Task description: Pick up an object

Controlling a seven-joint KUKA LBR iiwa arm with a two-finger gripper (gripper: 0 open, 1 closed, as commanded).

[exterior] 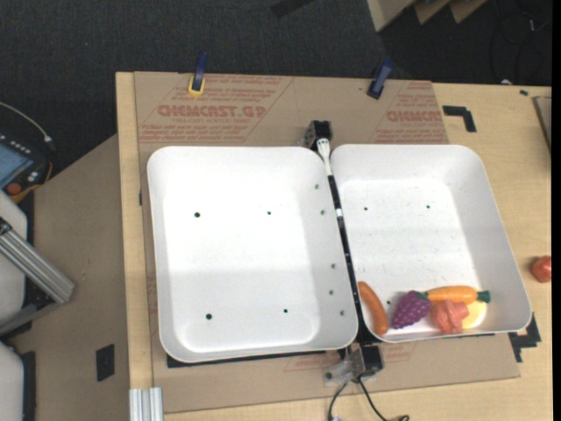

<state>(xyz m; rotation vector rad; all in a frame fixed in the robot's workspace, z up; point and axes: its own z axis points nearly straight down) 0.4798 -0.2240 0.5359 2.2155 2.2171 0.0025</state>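
Several toy foods lie bunched at the near edge of the right bin (421,200). An orange sausage-shaped piece (372,307) lies against the bin's near left wall. Beside it sits a purple grape bunch (410,309). A carrot with a green top (456,294) lies to the right of the grapes, above a red piece (446,317) and a pale yellow piece (474,315).
The left bin (245,244) sits beside the right one, joined along a black hinge strip (337,226). Both rest on a cardboard sheet (263,103) held by blue clamps (200,70). A small red-orange object (542,269) lies on the bench right of the bins.
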